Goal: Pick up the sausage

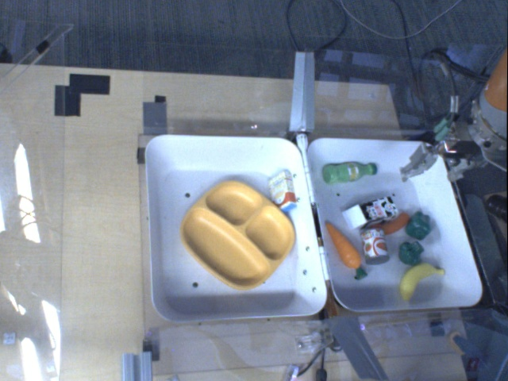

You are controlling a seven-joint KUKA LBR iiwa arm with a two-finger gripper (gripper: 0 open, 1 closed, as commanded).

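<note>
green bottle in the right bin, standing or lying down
Lying down: the green bottle rests on its side near the right bin's back wall, its cap pointing toward the view's right.

Glossy yellow plastic tray (pixel 238 232) in smooth white plastic bin (pixel 171 292); pale, matt wood bench (pixel 79 213).

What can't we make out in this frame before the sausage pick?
- Pincer, camera view: small and blurred at the right bin's top corner; open or shut unreadable.
- Sausage: partly behind the can and carton.
- Arm: cut by the right edge.
</note>
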